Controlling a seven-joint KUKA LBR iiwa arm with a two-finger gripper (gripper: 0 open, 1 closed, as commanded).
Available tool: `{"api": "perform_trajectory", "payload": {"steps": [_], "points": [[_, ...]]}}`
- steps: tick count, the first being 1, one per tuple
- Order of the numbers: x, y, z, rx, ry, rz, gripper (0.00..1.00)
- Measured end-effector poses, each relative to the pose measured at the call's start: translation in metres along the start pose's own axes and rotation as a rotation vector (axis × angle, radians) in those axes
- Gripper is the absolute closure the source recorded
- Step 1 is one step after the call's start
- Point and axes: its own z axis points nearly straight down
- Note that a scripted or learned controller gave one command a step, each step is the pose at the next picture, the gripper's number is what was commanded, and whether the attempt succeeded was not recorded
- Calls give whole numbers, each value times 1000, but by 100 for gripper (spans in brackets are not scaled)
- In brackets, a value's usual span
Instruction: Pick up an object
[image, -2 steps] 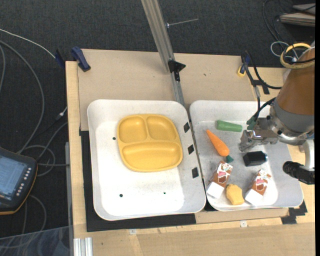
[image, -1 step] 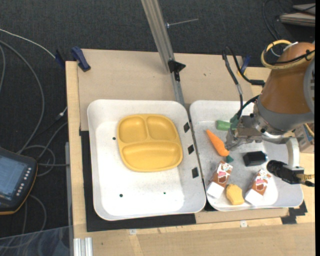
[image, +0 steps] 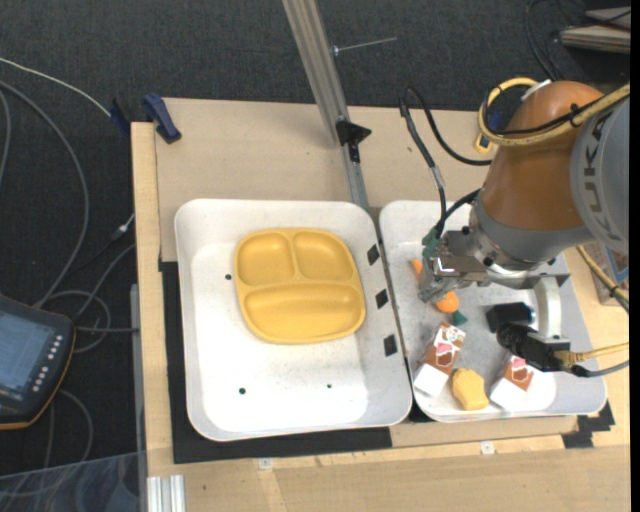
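My gripper is low in the right bin, near its left-middle part. A small orange object lies right under or against its tip; whether it is gripped I cannot tell. A tiny orange piece lies just to the left of the gripper. Nearer the front of the bin are a brown-and-white cake slice, a white block, a yellow lump and a second cake slice on a white piece.
The left bin holds a yellow divided plate lying flat. A metal pole rises at a slant behind the bins. The arm's orange band and grey wrist cover the back of the right bin.
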Motion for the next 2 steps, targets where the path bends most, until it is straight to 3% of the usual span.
{"api": "perform_trajectory", "payload": {"steps": [2], "points": [[104,0,-2,1,0,1,100]]}}
